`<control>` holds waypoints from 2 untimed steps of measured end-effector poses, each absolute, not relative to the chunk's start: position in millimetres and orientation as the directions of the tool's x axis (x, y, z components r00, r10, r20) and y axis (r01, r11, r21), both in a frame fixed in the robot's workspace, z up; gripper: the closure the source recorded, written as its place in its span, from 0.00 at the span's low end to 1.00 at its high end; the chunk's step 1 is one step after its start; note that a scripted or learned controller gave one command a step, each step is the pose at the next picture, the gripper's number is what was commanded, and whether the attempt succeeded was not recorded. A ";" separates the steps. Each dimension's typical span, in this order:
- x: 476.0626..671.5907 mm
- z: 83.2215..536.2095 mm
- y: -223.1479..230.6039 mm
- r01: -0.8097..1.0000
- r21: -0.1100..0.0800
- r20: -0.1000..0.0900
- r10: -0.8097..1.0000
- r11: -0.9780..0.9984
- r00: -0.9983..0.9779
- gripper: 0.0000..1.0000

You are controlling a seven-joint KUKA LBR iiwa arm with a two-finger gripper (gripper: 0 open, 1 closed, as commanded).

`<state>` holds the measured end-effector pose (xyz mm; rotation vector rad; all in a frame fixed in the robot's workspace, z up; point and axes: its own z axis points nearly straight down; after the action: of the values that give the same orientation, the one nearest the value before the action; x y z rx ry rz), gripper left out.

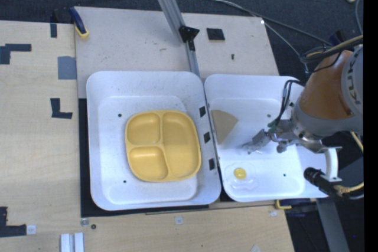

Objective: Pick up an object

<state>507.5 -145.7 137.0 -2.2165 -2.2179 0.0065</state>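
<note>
My gripper (255, 143) reaches in from the right and hangs low over the middle of the right bin (260, 87). A tan, wedge-shaped flat piece (224, 123) lies on the bin floor just left of and above the gripper, apart from it. A small yellow round object (239, 173) sits inside a clear bit of wrap near the bin's front edge, below and left of the gripper. I see nothing held in the gripper.
The left bin (106, 127) holds a yellow divided plate (162, 145) with three compartments. A metal pole (171, 6) slants up from the back where the two bins meet. The arm's orange band (325, 91) stands over the right bin's right side.
</note>
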 end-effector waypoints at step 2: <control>509.0 98.8 -146.1 1.000 0.005 -0.003 1.000 0.001 -0.001 1.00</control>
<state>509.0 -146.1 98.8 -2.2244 -2.2265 -0.0012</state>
